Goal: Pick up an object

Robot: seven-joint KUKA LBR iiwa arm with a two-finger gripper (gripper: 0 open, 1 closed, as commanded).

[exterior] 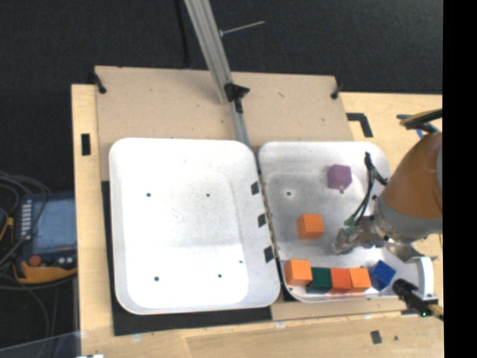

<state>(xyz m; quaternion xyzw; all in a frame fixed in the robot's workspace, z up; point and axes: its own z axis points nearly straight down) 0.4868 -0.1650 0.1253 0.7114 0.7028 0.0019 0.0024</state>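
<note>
The right bin (298, 162) holds a purple block (339, 176) near its back and an orange cube (311, 226) in the middle. Along its front wall lies a row: an orange block (299, 271), a dark green block (321, 279), an orange block (341, 279), another orange block (359, 278) and a blue block (382, 274). My gripper (347, 241) hangs low over the bin floor, just right of the middle orange cube and behind the row. I see nothing between its fingers.
The left bin (182, 222) lies beside the right one. A slanted metal rail (216, 54) rises from the back between the bins. A grey device with cables (48, 233) sits off the bench's left edge.
</note>
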